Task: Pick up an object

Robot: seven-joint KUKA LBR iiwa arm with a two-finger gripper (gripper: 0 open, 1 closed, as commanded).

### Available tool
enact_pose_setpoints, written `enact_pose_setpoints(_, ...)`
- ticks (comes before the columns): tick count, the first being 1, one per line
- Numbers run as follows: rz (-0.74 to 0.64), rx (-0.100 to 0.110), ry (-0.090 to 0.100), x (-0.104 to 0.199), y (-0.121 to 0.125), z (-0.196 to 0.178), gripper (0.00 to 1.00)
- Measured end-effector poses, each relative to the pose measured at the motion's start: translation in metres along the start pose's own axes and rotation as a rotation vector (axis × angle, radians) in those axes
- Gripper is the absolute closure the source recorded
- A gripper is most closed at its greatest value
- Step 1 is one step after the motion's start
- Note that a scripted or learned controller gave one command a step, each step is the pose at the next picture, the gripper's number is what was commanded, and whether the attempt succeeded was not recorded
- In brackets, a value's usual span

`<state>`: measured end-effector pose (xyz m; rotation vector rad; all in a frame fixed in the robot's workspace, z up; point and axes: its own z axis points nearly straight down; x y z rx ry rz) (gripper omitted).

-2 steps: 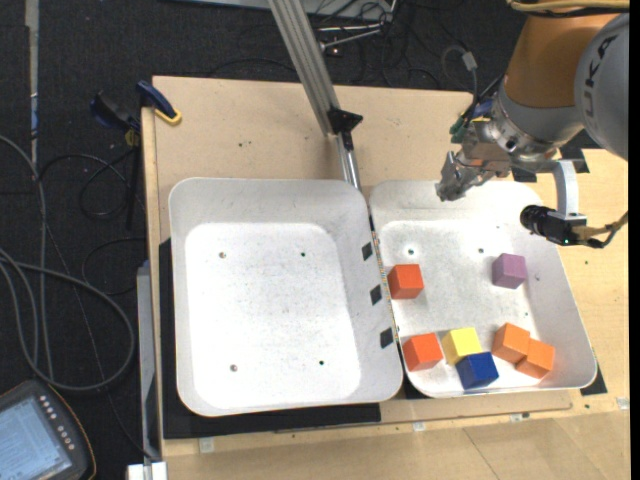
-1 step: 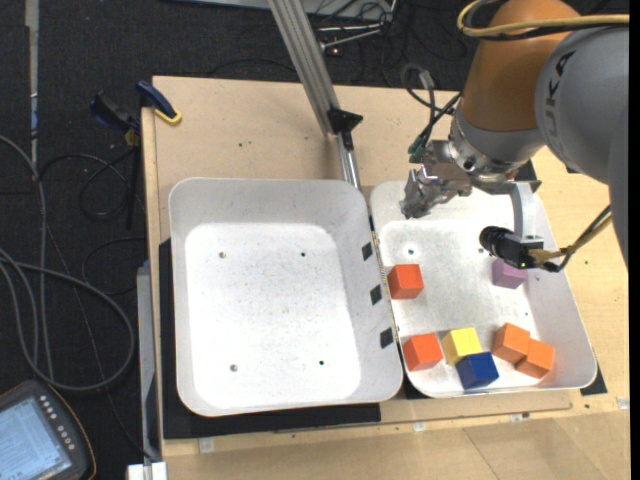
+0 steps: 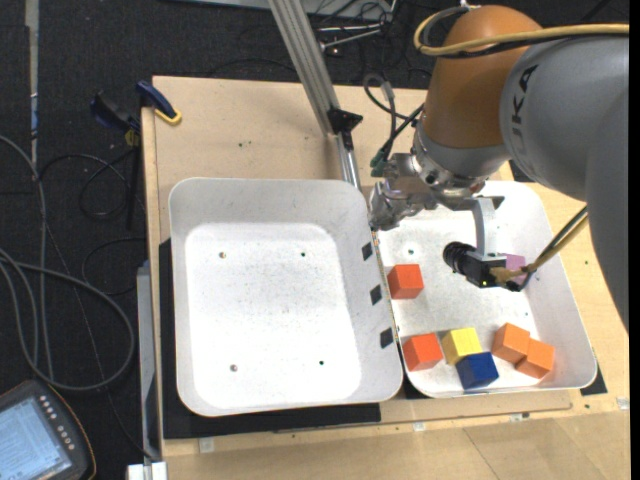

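White plastic is what the two shallow bins are made of, and they are set side by side on the wooden tabletop (image 3: 250,118). The left bin (image 3: 200,218) has speckles on its floor. The right bin (image 3: 570,308) is where the blocks are kept.

One orange block (image 3: 405,281) is seen alone, close to the wall shared by the bins. At the near end of the right bin, more blocks are lined up: another orange block (image 3: 423,350), a yellow block (image 3: 462,343) and a blue block (image 3: 478,370) touching it, and two orange blocks (image 3: 525,350) pressed together at the right.

The grey arm (image 3: 570,98) with its orange band (image 3: 475,78) is reached in from the right. The gripper (image 3: 392,206) is held low over the far left part of the right bin, just beyond the lone orange block. A small black part (image 3: 470,263) is hung beside it. Whether the jaws are spread or closed cannot be told, because they are hidden under the wrist.

No block is seen lifted. All the blocks are lying on the bin floor, so it is judged that the task is only just begun. A block is not yet picked. What is left is for the jaws to be brought over one block, closed on it, and raised. The lone orange block is thought to be the easiest, as nothing is touching it.
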<state>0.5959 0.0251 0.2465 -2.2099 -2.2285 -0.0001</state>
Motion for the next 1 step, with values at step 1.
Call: enact_pose_setpoints(1,0.001,0.000,0.000,0.0455,-0.0119,0.0007,1.00)
